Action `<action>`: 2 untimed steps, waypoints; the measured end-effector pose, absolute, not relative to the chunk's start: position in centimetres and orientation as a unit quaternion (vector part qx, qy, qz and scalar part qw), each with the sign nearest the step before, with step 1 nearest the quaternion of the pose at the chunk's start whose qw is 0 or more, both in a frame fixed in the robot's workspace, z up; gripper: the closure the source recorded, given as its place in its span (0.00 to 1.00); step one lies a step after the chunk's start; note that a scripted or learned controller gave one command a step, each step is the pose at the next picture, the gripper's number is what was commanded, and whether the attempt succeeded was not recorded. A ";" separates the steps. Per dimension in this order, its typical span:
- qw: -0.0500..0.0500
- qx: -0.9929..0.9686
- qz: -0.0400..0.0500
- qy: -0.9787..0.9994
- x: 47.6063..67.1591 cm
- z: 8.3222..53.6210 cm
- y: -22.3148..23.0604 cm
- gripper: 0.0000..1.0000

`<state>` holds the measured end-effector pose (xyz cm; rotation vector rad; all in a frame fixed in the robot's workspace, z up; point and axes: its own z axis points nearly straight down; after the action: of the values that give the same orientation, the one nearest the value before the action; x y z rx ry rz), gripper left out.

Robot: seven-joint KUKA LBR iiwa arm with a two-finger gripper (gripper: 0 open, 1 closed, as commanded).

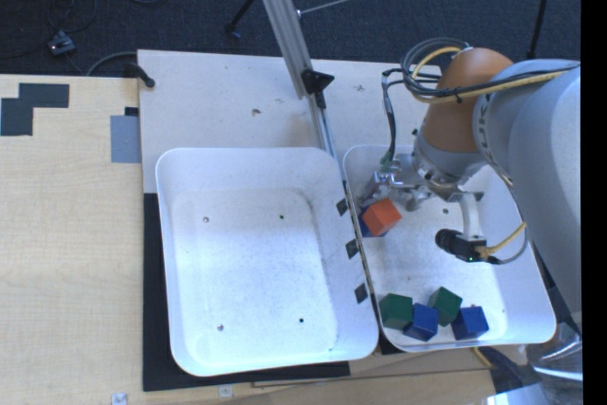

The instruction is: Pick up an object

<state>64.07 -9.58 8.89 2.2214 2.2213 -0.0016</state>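
Note:
An orange block lies tilted at the left wall of the right bin, about halfway down it. My gripper hangs right over the block's upper right corner, touching or nearly touching it; the metal wrist parts hide the contact. At the near end of the same bin lie two green blocks and two blue blocks, bunched together and well away from the gripper.
The left bin stands beside the right one, their walls meeting at a row of black clips. A slanted aluminium post rises behind the bins. Cables loop off the wrist over the right bin.

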 end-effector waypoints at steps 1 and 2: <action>0.003 0.707 0.002 0.707 65.3 19.6 -9.6 0.00; 0.000 0.707 0.000 0.707 62.3 9.0 -9.6 0.00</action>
<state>62.27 -9.59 8.97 2.2208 2.2208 0.0010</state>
